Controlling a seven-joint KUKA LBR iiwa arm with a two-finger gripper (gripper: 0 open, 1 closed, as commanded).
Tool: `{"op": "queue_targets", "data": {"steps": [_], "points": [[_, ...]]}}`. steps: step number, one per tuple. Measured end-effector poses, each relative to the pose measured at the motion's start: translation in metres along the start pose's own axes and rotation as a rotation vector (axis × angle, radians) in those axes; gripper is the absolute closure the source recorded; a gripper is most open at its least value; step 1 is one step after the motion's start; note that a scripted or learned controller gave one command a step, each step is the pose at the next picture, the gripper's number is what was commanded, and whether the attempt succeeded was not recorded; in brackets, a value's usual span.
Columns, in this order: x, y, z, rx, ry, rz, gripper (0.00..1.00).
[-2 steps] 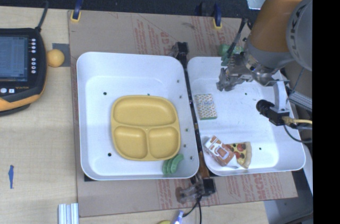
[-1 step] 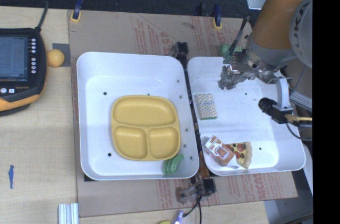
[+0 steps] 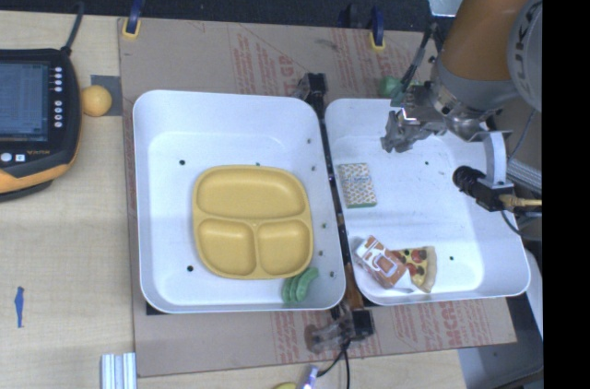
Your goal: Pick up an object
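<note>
Here, tool [image 3: 398, 136] hangs over far end of right bin [image 3: 461, 286]; whether spread or pressed together, cannot tell. Below it, apart: patterned sponge [image 3: 356, 184] by bin's left wall, pizza slice [image 3: 396, 265] at near edge. Left bin [image 3: 157, 194]: yellow divided plate [image 3: 251, 220], green toy [image 3: 300, 287].

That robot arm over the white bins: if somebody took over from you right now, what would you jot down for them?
Gripper: above the far part of the right bin, nothing seen between its fingers; whether open or shut is unclear.
Right bin: small patterned sponge-like pad by the left wall; toy pizza slice and a red-and-white packet at the near edge.
Left bin: yellow divided tray, with a green toy at its near right corner.
Done: nothing picked yet.
Left: descend on one object, grasp, lift.
</note>
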State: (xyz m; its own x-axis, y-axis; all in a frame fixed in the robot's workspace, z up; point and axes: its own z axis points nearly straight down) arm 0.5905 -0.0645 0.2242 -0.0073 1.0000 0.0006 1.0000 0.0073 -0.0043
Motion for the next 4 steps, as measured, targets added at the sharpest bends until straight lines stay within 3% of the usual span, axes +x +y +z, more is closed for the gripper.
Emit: {"op": "queue_targets", "data": {"steps": [1, 2, 3, 4], "points": [[0.062, 0.066, 0.002, -0.002, 0.001, 0.003, 1.0], [0.153, 0.067, 0.033, 0.001, 0.0, 0.001, 1.0], [0.195, 0.047, 0.032, 0.001, -0.002, 0.001, 1.0], [0.24, 0.043, 0.07, 0.002, -0.003, 0.001, 1.0]]}}
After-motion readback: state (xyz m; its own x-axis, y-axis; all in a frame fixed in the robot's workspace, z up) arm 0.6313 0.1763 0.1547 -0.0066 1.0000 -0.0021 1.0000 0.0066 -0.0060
